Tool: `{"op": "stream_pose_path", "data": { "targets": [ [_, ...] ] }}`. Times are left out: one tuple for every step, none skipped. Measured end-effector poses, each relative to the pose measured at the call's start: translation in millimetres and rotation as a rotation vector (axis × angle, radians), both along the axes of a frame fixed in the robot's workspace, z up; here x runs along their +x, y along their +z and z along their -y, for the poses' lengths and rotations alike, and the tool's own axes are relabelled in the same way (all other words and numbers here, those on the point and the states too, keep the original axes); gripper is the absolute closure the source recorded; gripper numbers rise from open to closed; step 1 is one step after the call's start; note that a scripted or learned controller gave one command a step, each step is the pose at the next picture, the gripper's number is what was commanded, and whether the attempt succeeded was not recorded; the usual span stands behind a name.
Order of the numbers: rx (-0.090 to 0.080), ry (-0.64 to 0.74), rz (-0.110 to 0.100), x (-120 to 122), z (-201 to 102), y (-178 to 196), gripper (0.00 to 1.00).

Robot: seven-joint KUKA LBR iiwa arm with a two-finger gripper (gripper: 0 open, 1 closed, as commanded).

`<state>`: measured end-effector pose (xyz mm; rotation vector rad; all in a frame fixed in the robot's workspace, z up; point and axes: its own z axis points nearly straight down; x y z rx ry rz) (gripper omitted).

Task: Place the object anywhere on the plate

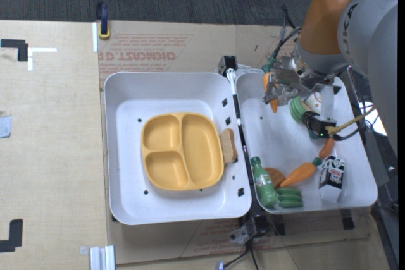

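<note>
Bare plate (pixel 183 152), bread (pixel 229 146) alongside

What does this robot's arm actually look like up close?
The arm is thick and rounded, with smooth grey shells and a glossy orange band above the wrist. Below that sits a darker metal gripper, small beside the arm, with thin black cables looping around it.

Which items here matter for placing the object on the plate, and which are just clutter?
Job in hand:
yellow plate
gripper
small orange piece hanging below the gripper

Lying about:
green bottle
carrot
milk carton
bread slice
</note>
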<state>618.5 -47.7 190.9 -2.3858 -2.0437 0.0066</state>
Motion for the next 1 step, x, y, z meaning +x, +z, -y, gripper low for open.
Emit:
{"op": "stream_pose_path", "data": {
  "targets": [
    [0.0, -0.001, 0.0, 0.0, 0.1, 0.1, 0.0]
  ]
}}
